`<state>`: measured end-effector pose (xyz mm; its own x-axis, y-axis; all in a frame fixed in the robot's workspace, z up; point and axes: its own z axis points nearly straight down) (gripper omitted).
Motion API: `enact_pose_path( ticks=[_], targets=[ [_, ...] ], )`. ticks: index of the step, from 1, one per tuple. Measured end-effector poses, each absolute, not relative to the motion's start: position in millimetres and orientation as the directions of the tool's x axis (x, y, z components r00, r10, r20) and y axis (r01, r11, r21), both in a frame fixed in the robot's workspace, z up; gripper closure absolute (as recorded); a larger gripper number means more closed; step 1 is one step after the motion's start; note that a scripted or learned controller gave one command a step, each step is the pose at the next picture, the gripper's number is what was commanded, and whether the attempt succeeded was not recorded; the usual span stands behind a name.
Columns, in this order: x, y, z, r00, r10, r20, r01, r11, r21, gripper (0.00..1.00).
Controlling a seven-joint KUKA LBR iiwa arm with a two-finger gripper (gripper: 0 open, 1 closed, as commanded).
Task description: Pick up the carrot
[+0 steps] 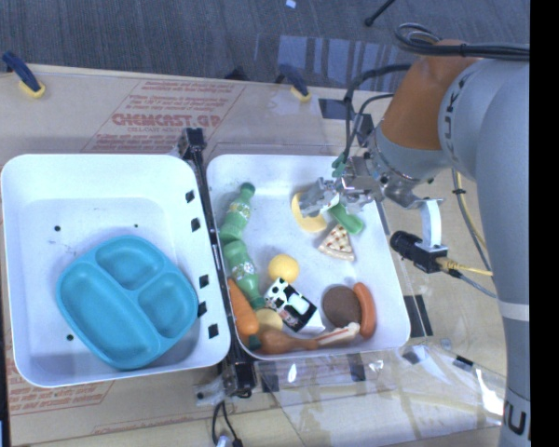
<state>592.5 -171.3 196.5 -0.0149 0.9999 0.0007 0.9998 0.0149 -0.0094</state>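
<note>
- Nearest me, the carrot (242,309) lies against the right bin's (384,250) front-left wall, beside a green bottle (237,236).
- A blue tray (126,301) sits in the left bin (19,250).
- The gripper (328,196) hovers over a yellow piece (307,216), well apart from the carrot.
- I can't tell the state of the fingers; too blurred.

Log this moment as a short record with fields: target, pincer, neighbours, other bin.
target: carrot, lying by the left wall of the right bin, near its front corner
pincer: pincer over the back of the right bin, above a yellow piece, well away from the carrot
neighbours: green bottle, pizza slice, lemon, sausage
other bin: left bin holds a blue divided plate
</note>
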Motion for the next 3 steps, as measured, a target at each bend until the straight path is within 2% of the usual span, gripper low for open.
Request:
enact_pose_path(
  ticks=[1,2,3],
  targets=[
    [589.2,-116.2,92.0,-0.152,0.988,-0.002,0.988,0.152,-0.005,0.0],
    [512.4,-133.9,91.3,0.005,1.0,0.0,1.0,-0.005,-0.008,0.0],
    [600.4,-150.8,92.7,-0.008,1.0,0.001,1.0,0.008,-0.003,0.0]
  ],
)
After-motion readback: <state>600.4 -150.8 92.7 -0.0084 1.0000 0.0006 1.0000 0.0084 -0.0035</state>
